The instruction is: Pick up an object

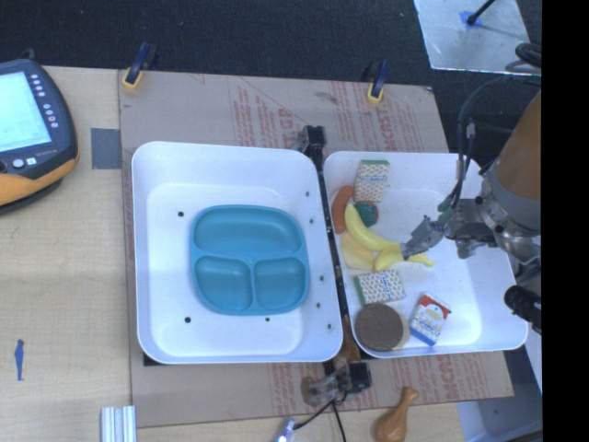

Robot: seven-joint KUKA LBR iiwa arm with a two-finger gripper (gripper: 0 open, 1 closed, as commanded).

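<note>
While arm reaches into right bin [497, 334], gripper [421, 242] sits low, touching stem end of banana [368, 239]. Can't tell if pincer is open, closed or gripping. Banana lies near bin's left wall. Green ball [366, 214] just above banana. Patterned box [372, 180] further up. Brown disc [379, 326] below banana. Blue plate [249, 258] rests in left bin [161, 247].

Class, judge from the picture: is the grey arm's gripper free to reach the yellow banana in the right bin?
Probably yes. The gripper is already beside the yellow banana at its right end, and nothing lies over the fruit; only a green-and-orange toy crowds its far left end.
</note>
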